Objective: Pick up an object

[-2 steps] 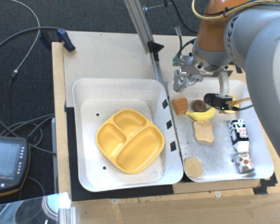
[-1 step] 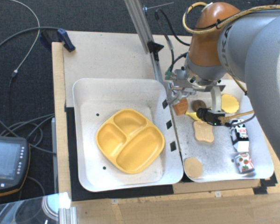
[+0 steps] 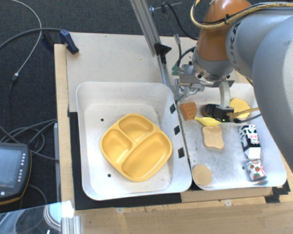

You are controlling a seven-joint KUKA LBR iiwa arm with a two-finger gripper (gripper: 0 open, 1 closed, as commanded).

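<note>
Where arm (image 3: 244, 38) reaches, R bin (image 3: 234, 172): 2 cartons, L bin (image 3: 88, 145): 1 plate (image 3: 136, 146)

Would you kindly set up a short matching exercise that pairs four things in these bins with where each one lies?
Things:
1. yellow divided plate
2. toast slice
3. round cookie
4. black-and-white cow carton

Places:
A. near front corner of the right bin, beside the wall between the bins
B. middle of the left bin
C. by the right bin's right side, above the small spotted carton
D. middle of the right bin, just below the banana

Pairs: 1-B, 2-D, 3-A, 4-C
</note>
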